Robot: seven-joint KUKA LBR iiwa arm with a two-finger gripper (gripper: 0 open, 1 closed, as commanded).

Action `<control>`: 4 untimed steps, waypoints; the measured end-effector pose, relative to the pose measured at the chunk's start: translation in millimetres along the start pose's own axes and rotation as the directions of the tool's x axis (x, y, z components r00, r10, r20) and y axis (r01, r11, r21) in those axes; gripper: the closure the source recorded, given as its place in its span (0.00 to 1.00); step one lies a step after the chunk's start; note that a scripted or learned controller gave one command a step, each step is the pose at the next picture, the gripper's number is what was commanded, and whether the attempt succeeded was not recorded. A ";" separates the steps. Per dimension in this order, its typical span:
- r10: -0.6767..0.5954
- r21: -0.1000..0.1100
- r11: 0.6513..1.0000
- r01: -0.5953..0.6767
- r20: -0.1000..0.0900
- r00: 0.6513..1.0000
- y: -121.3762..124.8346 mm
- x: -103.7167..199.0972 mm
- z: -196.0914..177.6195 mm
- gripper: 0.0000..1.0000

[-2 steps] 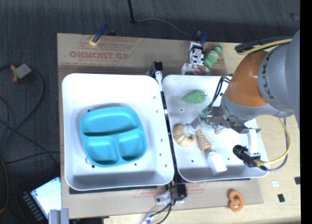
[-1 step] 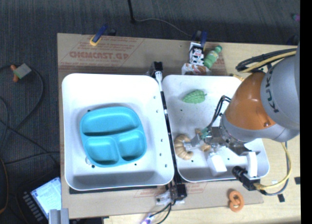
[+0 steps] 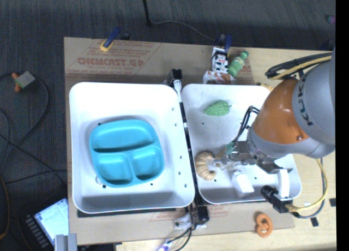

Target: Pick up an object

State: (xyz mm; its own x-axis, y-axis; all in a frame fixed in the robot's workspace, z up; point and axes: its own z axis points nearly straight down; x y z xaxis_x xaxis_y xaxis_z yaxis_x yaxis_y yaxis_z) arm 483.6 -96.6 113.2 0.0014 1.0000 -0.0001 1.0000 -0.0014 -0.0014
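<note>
While reaching in from the right over the right bin [image 3: 192,135], grey-and-orange arm [image 3: 289,119] bent low, gripper [image 3: 232,153] near the bin's front half, finger state impossible to tell; just left of it, a tan ridged pastry-like object [image 3: 206,165] on the bin floor; a green leafy piece [image 3: 217,108] well apart toward the back; in the left bin [image 3: 76,135], a blue divided tray [image 3: 126,152]; beyond the bins, a small green-topped bottle [image 3: 236,64].
</note>
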 end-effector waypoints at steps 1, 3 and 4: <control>-0.001 -0.002 1.000 0.001 0.002 1.000 64.1 -30.7 -47.2 1.00; -0.004 -0.002 1.000 0.004 0.000 1.000 184.8 64.8 -71.7 1.00; -0.001 -0.001 1.000 0.001 0.001 1.000 80.6 58.1 -142.3 1.00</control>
State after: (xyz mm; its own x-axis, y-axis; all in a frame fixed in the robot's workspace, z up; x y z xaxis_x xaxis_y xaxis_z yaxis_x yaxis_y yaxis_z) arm 564.4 -38.6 255.5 0.0001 1.0000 -0.0015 1.0000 -0.0001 0.0000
